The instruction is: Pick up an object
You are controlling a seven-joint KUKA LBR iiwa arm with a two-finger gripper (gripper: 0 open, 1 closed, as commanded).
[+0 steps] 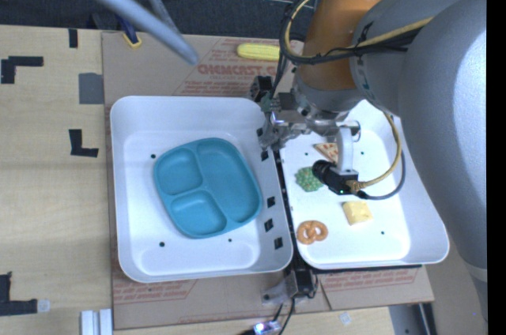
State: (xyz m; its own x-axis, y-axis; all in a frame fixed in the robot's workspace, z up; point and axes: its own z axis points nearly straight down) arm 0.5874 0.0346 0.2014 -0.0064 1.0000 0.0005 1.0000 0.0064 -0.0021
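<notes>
My gripper [273,128] hangs over the far end of the strip where the two white bins meet, right at the left bin's [126,167] right wall. From this slant my own wrist covers it, and I cannot tell whether it is spread or pressed together. Nothing shows as caught in it.

The things I could pick up lie in the right bin [419,239], all to the right of my gripper and nearer than it. A green broccoli piece [306,180] lies closest, near the bin's left wall. Just beyond it, partly under my wrist, is an orange triangular piece [324,150]. A pale yellow cheese block [356,212] lies to the near right of the broccoli. A brown pretzel [311,231] sits at the near left, close to the wall. These four lie apart from one another.

The left bin holds a blue divided plate [207,186] with three compartments, flat on the floor and turned at an angle.

Both bins rest on a cardboard sheet [158,61] on the wooden bench [47,191]. Red lettering [231,69] is printed on the cardboard by the far edge of the left bin; it seems to begin "CHEM", but I cannot read it surely. A yellow corn cob [258,51] lies on the cardboard beyond that lettering. Black tape marks [79,142] dot the bench on the left.
</notes>
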